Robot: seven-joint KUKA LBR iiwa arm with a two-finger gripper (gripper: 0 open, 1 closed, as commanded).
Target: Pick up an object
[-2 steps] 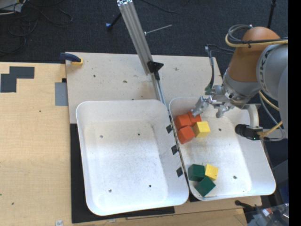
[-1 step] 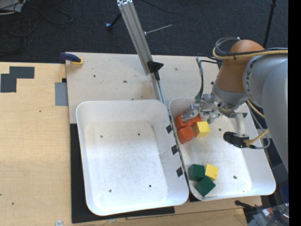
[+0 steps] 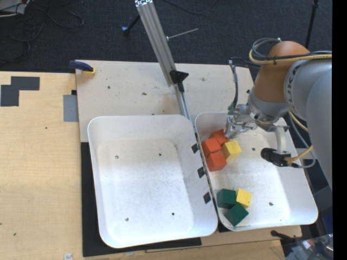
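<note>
My gripper (image 3: pixel 232 130) reaches down into the right bin (image 3: pixel 282 199), its tip just above an orange block (image 3: pixel 215 142) and a small yellow block (image 3: pixel 232 149) near the bin's left wall. A second orange block (image 3: pixel 217 160) lies right below the first. Nothing is visibly held between the fingers. Toward the bin's front sit two green blocks (image 3: pixel 226 197) (image 3: pixel 236 214) with another yellow block (image 3: pixel 244 197) beside them.
The left bin (image 3: pixel 97 145) stands beside the right one, with black clips (image 3: pixel 199 171) along the shared wall. A slanted aluminium bar (image 3: pixel 160 42) rises behind the bins. The arm's grey body (image 3: pixel 309 96) hangs over the right bin's far right side.
</note>
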